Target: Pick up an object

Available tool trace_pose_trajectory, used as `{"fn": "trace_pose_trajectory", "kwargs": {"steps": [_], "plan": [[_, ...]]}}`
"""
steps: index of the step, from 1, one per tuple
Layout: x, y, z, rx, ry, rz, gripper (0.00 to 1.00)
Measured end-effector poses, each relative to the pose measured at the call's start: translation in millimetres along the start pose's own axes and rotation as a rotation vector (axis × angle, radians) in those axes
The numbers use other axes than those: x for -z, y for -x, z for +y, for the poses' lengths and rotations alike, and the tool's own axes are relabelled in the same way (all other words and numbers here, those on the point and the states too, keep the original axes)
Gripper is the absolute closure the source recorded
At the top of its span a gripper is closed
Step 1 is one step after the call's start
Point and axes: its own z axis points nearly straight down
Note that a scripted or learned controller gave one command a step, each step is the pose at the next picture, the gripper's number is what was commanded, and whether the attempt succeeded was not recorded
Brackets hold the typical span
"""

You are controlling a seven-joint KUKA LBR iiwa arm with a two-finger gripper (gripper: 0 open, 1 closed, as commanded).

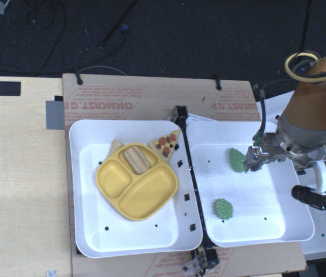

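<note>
Smooth green leaf-shaped object (237, 159) lies in the right white plastic bin (301, 235), touching the metal gripper (250, 161); its opening I cannot tell. Nearer lies a bumpy green round object (223, 208).

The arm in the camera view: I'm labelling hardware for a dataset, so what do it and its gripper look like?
The arm is a thick rounded body, orange above and grey below, with a pale yellowish ring at its top. A thin dark cable runs down beside it. The gripper is a small dark metallic assembly at the grey end.
</note>
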Motion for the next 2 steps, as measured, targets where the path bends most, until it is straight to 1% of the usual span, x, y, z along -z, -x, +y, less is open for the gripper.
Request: {"fn": "trace_pose_trajectory", "kwargs": {"steps": [1, 2], "plan": [[-9, -57, 0, 0.001, -0.001, 0.000, 1.00], [0, -110, 13, -0.001, 0.000, -0.002, 1.00]]}}
